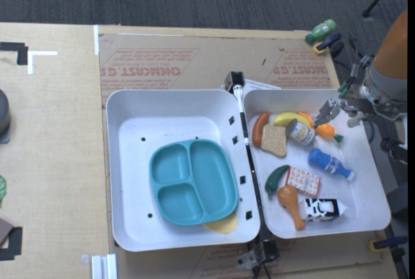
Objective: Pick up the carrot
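The gripper (pixel 332 110) is hovering at the right bin's (pixel 379 196) far edge, fingers closing around the carrot (pixel 322 122).

I see two bins side by side. In the left bin (pixel 123 141) a divided plate (pixel 192 181) lies toward five o'clock of centre. In the right bin (pixel 373 196), the sausage (pixel 260 129) sits at ten o'clock, bread (pixel 274 141) just beside it, bottle (pixel 330 163) at three, milk carton (pixel 321 209) at five.
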`<state>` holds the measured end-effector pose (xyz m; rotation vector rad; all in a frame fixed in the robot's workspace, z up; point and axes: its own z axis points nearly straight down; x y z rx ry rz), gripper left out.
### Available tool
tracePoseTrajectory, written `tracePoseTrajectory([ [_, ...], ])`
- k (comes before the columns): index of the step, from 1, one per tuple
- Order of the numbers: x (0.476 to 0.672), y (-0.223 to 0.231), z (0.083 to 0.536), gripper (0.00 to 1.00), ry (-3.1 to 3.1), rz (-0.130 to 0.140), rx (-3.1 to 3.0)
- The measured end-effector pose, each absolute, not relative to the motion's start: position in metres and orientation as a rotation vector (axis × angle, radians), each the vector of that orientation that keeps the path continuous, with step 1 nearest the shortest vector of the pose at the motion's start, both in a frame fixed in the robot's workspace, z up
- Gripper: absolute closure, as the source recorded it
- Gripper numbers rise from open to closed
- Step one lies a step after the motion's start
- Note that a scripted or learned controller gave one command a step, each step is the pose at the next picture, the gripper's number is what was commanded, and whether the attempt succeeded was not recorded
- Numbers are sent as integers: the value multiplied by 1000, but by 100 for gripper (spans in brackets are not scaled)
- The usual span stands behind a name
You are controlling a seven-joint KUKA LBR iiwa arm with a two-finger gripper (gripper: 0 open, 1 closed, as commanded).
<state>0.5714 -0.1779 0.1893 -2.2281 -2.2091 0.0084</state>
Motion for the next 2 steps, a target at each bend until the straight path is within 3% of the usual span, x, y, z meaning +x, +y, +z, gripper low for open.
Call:
tracePoseTrajectory([
  [1,611,-208,101,0,-2090,-3,-2326],
  [2,612,-210,108,100,-2098,8,-2321],
])
